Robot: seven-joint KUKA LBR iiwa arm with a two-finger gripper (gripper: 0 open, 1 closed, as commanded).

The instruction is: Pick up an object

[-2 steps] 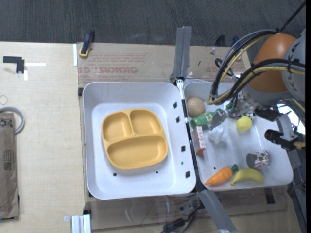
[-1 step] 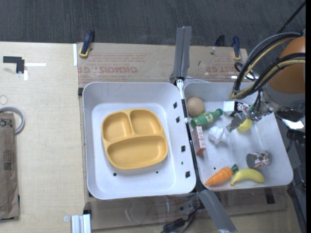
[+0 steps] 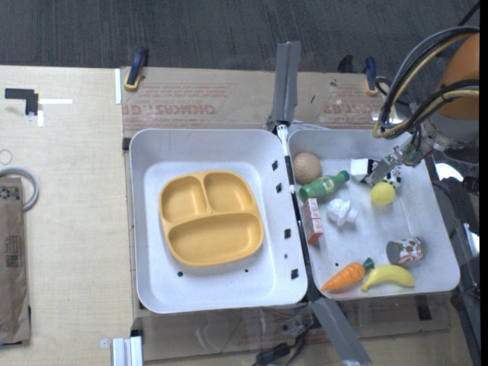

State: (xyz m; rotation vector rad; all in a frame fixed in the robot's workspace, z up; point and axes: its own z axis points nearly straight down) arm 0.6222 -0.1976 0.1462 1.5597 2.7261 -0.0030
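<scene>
1. Gripper sits low over the upper part of the right bin, just above the yellow ball. Its tips are small and dark here, so I cannot tell how it is set, and nothing shows clamped in it.
2. No object is named by the task. The ball is the nearest candidate: it lies on the bin floor just below the gripper tip, beside a small black-and-white item too small to identify.
3. Progress, as I judge it: the approach is done and the grasp is not. Every object looks to be resting in the bin, none lifted.
4. Left to do: close on something, then lift it clear.
5. Other items in the right bin:
   - white block just left of the gripper
   - green bottle and brown ball near the divider
   - crumpled white thing mid-bin
   - red box along the left wall
   - carrot, banana and small can at the front
6. Left bin holds a yellow divided plate, well apart from the gripper.
</scene>
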